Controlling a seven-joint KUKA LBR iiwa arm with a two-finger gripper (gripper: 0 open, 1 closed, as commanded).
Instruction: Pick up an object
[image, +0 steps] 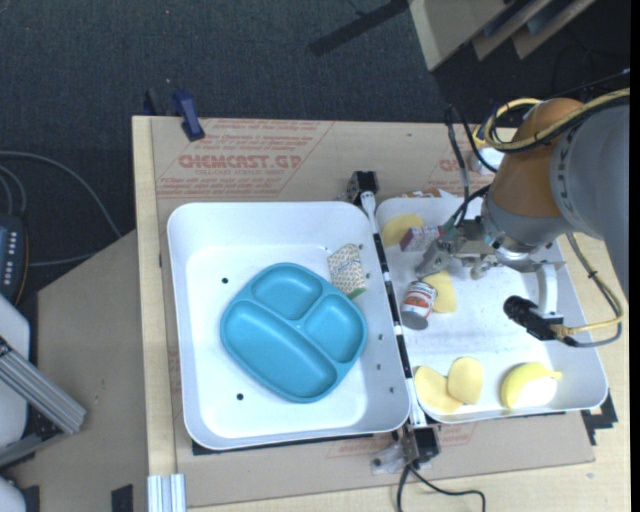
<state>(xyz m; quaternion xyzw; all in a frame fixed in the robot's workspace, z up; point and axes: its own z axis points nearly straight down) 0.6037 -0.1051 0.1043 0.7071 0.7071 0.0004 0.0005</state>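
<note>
leftward, blue tray (292, 330) in bin (190, 300)

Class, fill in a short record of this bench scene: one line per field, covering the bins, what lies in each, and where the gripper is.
left bin: blue divided plate; small patterned object by its upper right
right bin: small can; yellow pieces along the near edge; one yellow piece at the far end
gripper: low over the right bin, above the can
arm: reaches in from the right
</note>
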